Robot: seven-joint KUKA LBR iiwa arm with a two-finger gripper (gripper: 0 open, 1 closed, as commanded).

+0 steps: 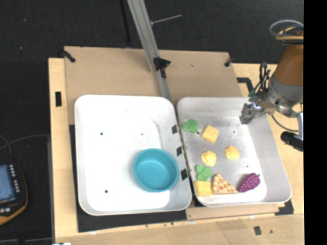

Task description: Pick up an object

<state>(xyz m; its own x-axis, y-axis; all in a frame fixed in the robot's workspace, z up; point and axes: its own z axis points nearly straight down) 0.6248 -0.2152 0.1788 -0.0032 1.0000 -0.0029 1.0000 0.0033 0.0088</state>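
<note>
Gripper at right bin's upper-right rim — grip state unclear — toys lie lower.

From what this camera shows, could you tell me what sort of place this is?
Probably a robotics lab test bench: two white bins sit on a board, toy food such as purple grapes fills one, and a gripper hangs above.

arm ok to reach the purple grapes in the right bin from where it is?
Probably yes. The gripper hangs over the right bin's upper right corner; the purple grapes lie uncovered near its lower right, nothing between them.
</note>
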